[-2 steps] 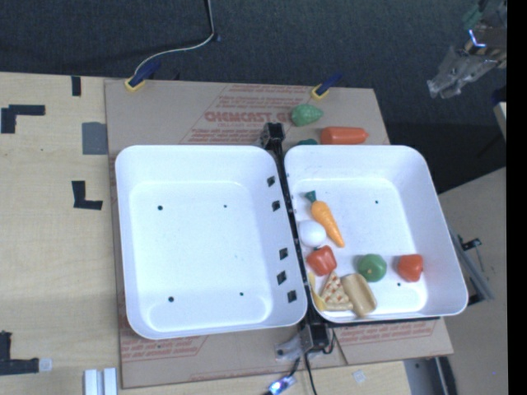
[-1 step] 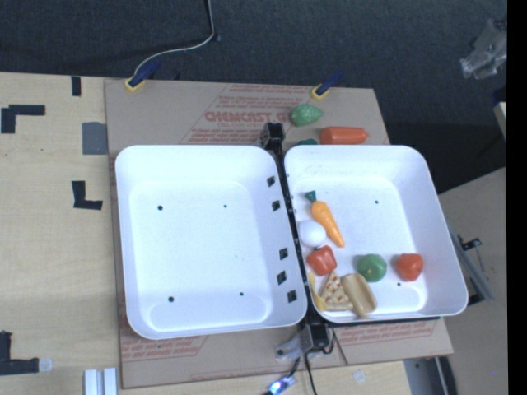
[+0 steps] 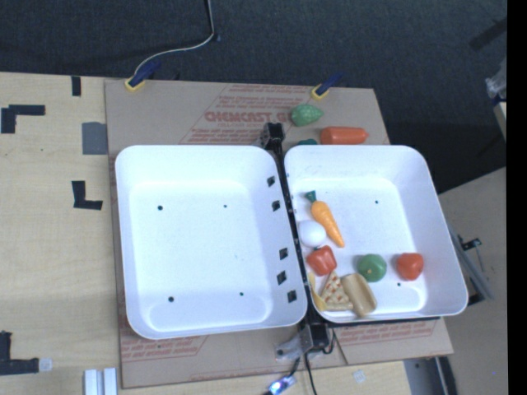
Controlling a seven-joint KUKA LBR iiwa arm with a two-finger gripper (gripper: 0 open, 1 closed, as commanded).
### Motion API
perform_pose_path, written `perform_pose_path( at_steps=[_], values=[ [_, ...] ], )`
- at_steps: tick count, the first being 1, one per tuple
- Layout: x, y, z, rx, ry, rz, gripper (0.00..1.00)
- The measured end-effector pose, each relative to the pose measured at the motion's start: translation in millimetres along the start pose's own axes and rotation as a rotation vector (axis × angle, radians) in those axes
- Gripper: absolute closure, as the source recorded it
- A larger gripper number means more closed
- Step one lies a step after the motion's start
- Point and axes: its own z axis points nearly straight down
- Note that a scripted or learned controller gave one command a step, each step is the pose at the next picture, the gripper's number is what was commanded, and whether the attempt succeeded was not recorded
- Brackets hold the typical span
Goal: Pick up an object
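The right bin [image 3: 412, 171] holds several toy foods along its left and front sides. An orange carrot [image 3: 327, 220] lies near the divider, with a white ball [image 3: 312, 234] just below it. A red pepper [image 3: 322, 260] sits under the ball. A pizza slice [image 3: 332, 291] and a tan bread roll [image 3: 359, 293] rest at the front wall. A green round fruit [image 3: 371, 267] and a red tomato [image 3: 409, 264] lie to their right.
The left bin [image 3: 198, 245] stands beside the right one. Behind the bins on the cardboard lie a green item [image 3: 305, 114] and an orange-red item [image 3: 342, 136]. Clamps [image 3: 142, 74] hold the cardboard's back edge.
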Motion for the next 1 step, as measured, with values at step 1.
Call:
perform_pose_path(
  at_steps=[1],
  values=[
    [-24.4,-37.7,0.6,0.001,0.000,0.000,1.00]
  ],
)
